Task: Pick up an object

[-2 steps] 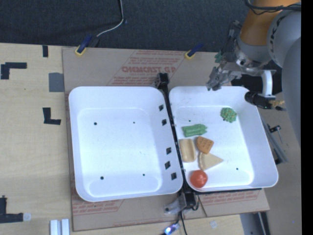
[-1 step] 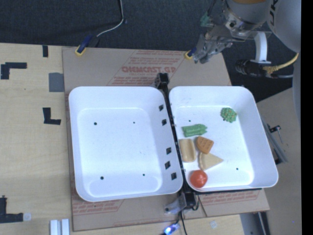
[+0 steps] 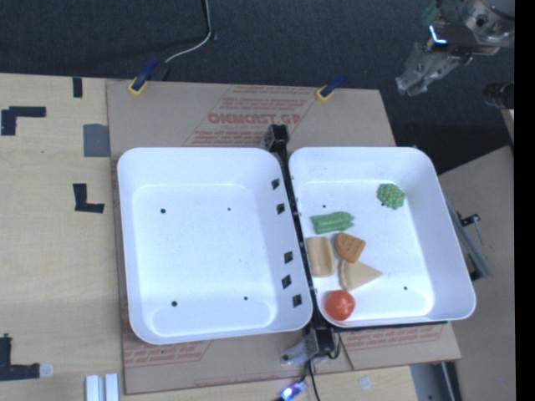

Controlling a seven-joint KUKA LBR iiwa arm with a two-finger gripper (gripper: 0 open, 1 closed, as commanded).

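The right bin (image 3: 422, 174) holds several small food-shaped objects. A green broccoli piece (image 3: 390, 195) lies toward its far right. A green pod-like piece (image 3: 333, 221) sits near the middle divider. Below it lie a tan bread piece (image 3: 318, 256), an orange-brown piece (image 3: 349, 246), a pale wedge (image 3: 359, 275) and a red tomato (image 3: 338, 305). My gripper (image 3: 420, 69) hangs high at the top right, well beyond the bin's far edge and over the dark floor, with nothing visible between its fingers.
The left bin (image 3: 134, 174) stands beside the right one on a cardboard sheet (image 3: 251, 115) with blue-yellow clamps (image 3: 144, 76) at its far corners. A cable (image 3: 196, 36) runs across the dark floor behind. Black clips line the divider (image 3: 288, 224) between bins.
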